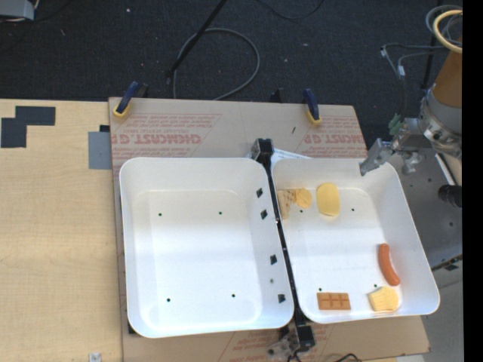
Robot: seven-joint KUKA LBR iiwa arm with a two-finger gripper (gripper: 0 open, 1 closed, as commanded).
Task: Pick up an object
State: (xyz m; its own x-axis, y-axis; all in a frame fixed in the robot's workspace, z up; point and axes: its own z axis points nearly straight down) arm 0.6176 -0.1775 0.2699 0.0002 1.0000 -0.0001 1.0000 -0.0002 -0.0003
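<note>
Hovering over right bin's (pixel 411 225) far right corner, hand (pixel 375 159) carried nothing; finger state unclear. Sausage (pixel 389 265), waffle (pixel 333 301) lay inside.

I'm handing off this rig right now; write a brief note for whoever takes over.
Gripper: hovering over the right bin's far right corner, holding nothing that I can see.
Right bin holds everything: yellow oval piece, tan piece by the divider, sausage near the right wall, waffle and yellow wedge at the near edge.
Done: nothing picked yet.
Left: descend on one item, grasp, lift.
</note>
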